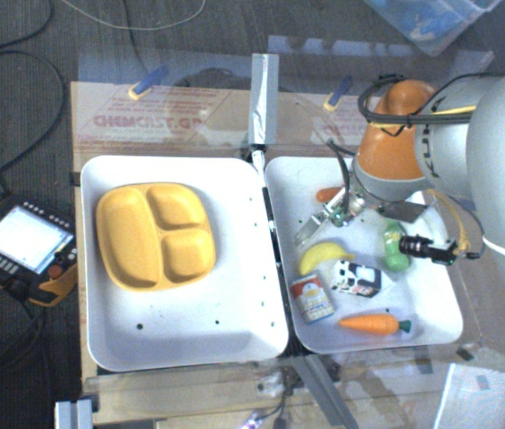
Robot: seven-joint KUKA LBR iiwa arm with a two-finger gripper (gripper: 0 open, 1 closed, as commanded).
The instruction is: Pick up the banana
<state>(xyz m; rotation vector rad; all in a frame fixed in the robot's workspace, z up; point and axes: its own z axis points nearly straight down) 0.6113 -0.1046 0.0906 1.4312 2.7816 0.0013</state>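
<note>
Nearest the camera, a toy carrot (374,324) lies in the right bin (440,324). Above it, the banana (322,256) rests just below the hand (322,220), whose fingers stand open, gripping nothing.

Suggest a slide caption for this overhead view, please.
Gripper above the banana in the right bin.

The grey arm (493,159) is seen reaching in from the right, the orange band (393,146) (above the wrist) pointed down, and the gripper (324,222) is lowered, slanting leftward.
</note>
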